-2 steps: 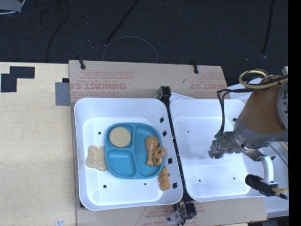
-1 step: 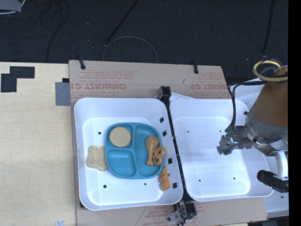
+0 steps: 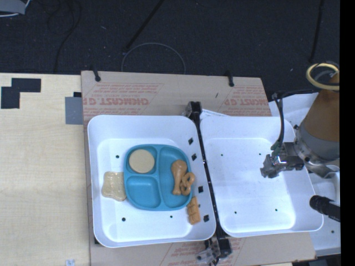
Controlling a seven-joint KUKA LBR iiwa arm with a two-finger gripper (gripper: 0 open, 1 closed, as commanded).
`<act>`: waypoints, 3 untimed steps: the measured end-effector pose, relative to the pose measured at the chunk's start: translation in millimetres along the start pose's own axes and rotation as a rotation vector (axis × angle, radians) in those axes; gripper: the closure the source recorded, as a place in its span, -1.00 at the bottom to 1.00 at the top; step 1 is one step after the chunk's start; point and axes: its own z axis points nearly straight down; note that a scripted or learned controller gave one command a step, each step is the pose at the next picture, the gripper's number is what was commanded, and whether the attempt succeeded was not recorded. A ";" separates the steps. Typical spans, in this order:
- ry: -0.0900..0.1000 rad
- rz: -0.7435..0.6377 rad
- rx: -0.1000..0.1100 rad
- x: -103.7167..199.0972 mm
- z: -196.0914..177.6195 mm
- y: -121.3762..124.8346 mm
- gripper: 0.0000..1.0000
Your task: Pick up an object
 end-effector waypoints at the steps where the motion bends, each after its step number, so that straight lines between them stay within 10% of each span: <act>1: 0.002 -0.004 0.002 53.8 -4.5 2.8 1.00; 3: 0.002 -0.004 0.003 149.0 -12.4 30.1 1.00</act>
